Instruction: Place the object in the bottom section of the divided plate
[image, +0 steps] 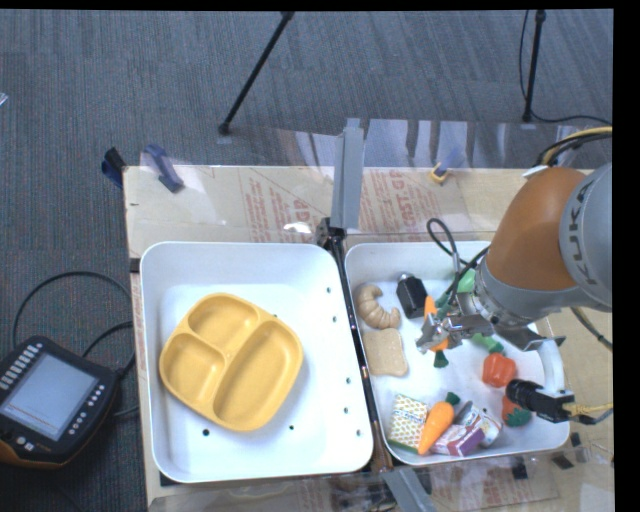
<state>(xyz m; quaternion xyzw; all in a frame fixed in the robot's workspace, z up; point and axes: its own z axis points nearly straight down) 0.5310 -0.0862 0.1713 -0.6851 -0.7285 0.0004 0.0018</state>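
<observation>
The arm (560, 240) reaches in from the right; orange band uppermost. The gripper (440, 335) points left and downward.

You've got a teach pendant (45, 398) on the carpet, bottom left, w/ black cable looping off it. Tripod legs (258, 70) stand behind the bench. Blue tape (163, 167) sits at the cardboard's top-left corner.
</observation>
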